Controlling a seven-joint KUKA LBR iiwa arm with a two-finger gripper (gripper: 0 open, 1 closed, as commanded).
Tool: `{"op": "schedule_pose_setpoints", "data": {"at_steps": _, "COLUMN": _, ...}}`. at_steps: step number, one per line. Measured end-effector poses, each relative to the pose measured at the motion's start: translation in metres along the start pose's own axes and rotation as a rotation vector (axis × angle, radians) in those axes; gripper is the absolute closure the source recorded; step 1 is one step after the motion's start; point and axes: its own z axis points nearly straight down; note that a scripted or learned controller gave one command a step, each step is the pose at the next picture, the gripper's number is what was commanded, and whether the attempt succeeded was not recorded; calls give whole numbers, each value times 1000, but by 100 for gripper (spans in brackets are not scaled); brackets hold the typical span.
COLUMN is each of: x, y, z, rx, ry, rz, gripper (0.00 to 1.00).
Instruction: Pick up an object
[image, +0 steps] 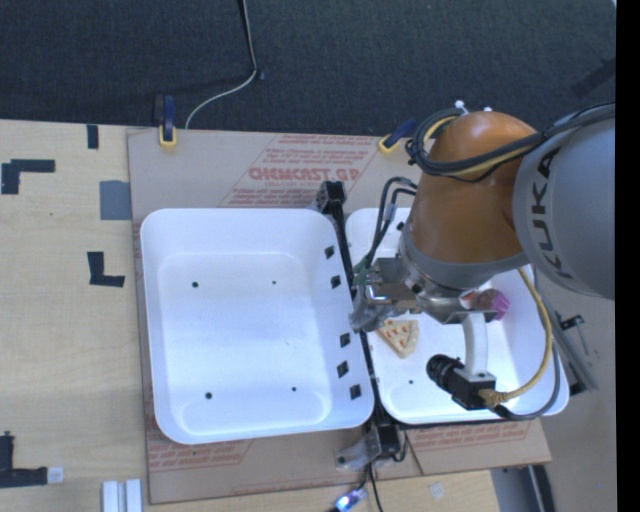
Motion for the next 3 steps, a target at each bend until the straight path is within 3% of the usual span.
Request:
{"op": "schedule_pose_setpoints", "data": {"at_steps": 1, "x": 42, "y": 2, "z": -145, "rx": -34, "ry": 7, "rz": -6, "gripper": 100}}
{"op": "schedule_pose_setpoints", "data": {"at_steps": 2, "x": 41, "y": -1, "z": -225, "rx": -27, "ry": 4, "rz": -2, "gripper": 100}}
{"op": "schedule_pose_setpoints", "data": {"at_steps": 3, "x": 43, "y": 0, "z": -29, "rx": -2, "ry": -2, "rz": 0, "gripper": 100}}
